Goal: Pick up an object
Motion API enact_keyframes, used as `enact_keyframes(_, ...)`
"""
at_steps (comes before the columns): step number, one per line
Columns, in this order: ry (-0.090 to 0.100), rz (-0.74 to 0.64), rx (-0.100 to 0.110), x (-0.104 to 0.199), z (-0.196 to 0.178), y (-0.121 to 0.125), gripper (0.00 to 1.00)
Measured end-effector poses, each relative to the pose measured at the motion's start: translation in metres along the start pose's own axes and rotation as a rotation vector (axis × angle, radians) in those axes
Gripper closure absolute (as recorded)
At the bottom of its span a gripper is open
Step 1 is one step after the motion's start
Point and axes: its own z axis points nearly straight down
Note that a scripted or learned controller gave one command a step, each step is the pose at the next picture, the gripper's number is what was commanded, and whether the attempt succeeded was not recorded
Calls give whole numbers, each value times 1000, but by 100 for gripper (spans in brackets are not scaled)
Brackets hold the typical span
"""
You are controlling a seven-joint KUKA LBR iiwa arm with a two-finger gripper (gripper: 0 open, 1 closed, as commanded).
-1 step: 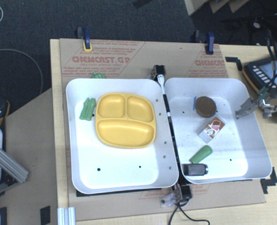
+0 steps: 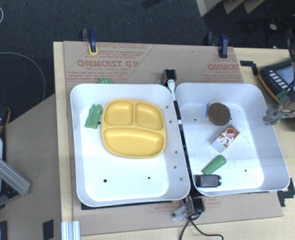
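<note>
Left bin: a shallow white plastic bin [image 2: 87,184] is set on the left half of the bench.
Right bin: a second shallow white plastic bin [image 2: 267,169] is set touching it along the middle seam.
Yellow plate: a yellow three-compartment plastic plate [image 2: 134,128] is laid flat in the far half of the left bin.
Green bundle: a small ribbed green plastic piece [image 2: 93,116] is placed just beside the plate's left edge.
Brown disc: a round, flat, dark brown disc [image 2: 219,113] is seen in the far part of the right bin, with a sliver of blue at its left edge.
Carton: a small white packet printed in red and brown [image 2: 225,137] is laid tilted near the middle of the right bin, just in front of the disc.
Green cylinder: a short, rounded green plastic cylinder [image 2: 214,164] is laid aslant, nearer than the carton.
Black block: a small flat black rectangular object [image 2: 207,181] is found at the right bin's near left corner, just beside the cylinder.
</note>
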Motion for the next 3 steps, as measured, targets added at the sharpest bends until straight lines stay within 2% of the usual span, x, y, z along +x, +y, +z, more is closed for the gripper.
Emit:
enact_keyframes(1,5,0,8,52,8,-36,100)
enact_keyframes(2,3,-6,-2,122,-55,-57,100)
enact_keyframes(3,5,-5,8,200,-31,-58,100)
